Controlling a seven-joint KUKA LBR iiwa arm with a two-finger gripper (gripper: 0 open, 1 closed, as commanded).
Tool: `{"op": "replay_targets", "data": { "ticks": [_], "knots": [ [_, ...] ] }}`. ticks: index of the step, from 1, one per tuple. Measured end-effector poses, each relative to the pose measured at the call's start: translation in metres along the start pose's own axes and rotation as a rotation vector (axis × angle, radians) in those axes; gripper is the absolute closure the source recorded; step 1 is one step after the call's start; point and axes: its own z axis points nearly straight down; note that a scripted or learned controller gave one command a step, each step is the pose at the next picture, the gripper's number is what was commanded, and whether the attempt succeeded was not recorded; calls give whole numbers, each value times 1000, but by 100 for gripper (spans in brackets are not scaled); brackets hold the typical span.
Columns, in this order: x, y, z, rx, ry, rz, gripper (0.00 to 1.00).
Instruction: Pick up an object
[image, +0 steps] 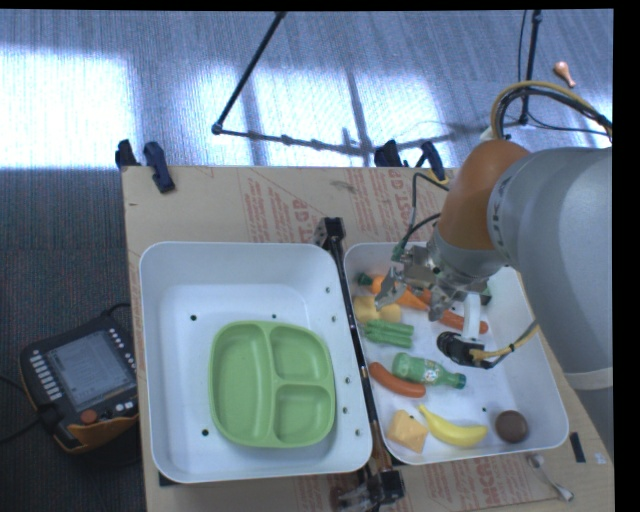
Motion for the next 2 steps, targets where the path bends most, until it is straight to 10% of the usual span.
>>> {"op": "replay_targets", "data": {
  "ticks": [1, 2],
  "knots": [
    [0, 0, -8, 5, 0, -1, 100],
    [0, 0, -8, 6, 0, -2, 0]
  ]
}}
